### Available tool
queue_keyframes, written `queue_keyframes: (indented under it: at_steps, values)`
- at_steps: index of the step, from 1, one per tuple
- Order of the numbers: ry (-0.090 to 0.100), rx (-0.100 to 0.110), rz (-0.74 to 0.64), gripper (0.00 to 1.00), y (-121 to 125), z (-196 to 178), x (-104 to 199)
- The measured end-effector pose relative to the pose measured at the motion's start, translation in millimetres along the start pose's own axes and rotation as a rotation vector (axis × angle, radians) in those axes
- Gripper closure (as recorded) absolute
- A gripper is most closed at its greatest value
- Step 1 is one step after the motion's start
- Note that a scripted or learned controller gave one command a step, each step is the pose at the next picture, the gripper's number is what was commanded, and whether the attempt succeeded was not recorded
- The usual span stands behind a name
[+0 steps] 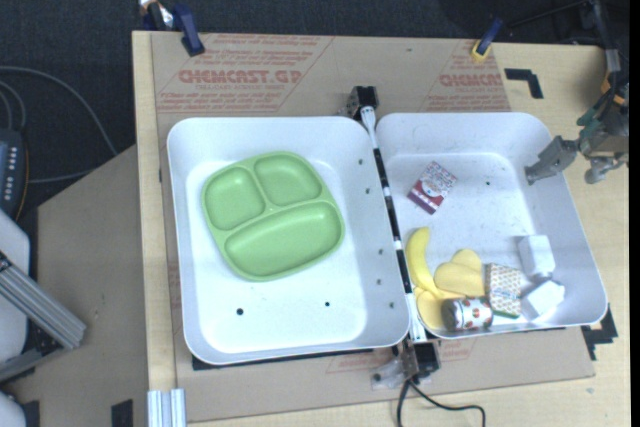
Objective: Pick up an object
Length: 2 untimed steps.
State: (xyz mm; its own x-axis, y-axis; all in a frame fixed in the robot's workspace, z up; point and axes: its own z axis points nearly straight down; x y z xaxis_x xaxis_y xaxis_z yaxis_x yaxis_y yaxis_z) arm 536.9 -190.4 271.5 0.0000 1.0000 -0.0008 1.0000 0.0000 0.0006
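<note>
While bench sheet point(240, 75) reads "CHEMCAST" in red | hand point(580, 155) at right bin point(560, 215) rim, grip state unclear

Two white bins point(200, 315) on a brown board point(250, 75), blue clamps point(188, 30), dark carpet point(70, 5).

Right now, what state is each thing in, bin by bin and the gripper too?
green divided plate: flat, right side up, in the left bin
small red-and-white packet: lying flat, alone in the right bin
banana: lying against the right bin's near-left pile
small can: on its side
gripper: over the right bin's far right rim, holding nothing visible
</note>
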Motion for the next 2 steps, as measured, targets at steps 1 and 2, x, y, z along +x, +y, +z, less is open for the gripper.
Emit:
queue_keyframes:
  at_steps: [1,2]
  values:
    - [0.002,0.002,0.0,0.0,-17.2,157.6,68.3]
    - [0.001,0.0,-0.001,0.0,63.0,186.9,95.2]
